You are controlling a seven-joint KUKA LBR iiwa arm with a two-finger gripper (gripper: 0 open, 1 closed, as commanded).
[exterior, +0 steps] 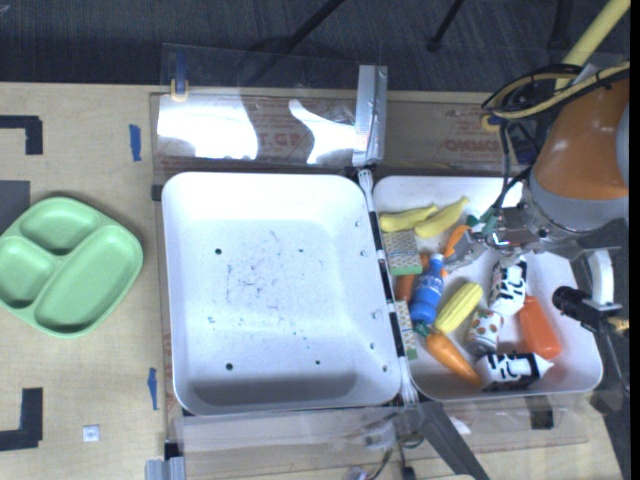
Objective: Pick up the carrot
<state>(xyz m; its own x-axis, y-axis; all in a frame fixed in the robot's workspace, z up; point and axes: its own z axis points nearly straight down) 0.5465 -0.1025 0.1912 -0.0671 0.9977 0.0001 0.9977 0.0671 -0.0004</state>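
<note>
A: Where is the carrot (449, 355) lying?

B: It is resting in the right bin (585, 380), just beside the blue bottle (428, 295), its long axis slanting toward the bin's near edge.

A: And the claw (497, 234)?

B: It is hovering near the bin's far side, so the carrot is lying nearer the camera and slightly left of it. Its opening is impossible to judge here.

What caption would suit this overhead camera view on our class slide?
KUKA arm's gripper hovers over the right bin crowded with toy food, the carrot lying near its front.
</note>
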